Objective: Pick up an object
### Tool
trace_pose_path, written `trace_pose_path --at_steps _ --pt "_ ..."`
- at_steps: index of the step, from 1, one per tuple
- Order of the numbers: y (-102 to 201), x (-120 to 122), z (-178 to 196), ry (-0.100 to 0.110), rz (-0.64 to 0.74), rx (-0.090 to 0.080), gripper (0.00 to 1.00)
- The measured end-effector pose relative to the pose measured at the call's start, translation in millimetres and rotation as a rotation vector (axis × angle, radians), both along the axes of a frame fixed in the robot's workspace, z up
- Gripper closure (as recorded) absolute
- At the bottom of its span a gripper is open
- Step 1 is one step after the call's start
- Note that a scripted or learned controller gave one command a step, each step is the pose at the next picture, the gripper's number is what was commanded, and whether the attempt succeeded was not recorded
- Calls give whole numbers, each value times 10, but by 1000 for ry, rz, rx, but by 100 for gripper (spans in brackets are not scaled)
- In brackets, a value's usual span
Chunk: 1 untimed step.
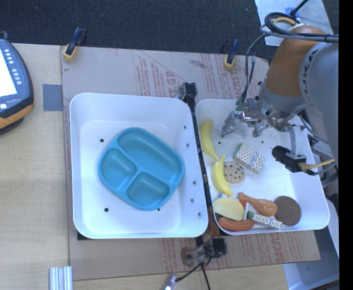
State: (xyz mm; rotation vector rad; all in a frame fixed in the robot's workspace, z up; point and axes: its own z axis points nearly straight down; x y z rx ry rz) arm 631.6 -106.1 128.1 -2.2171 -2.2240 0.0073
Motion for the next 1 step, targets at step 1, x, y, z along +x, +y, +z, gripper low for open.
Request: trace_pose_path --at_steps 1 --pt "99 247 -336 1 1 -3 0"
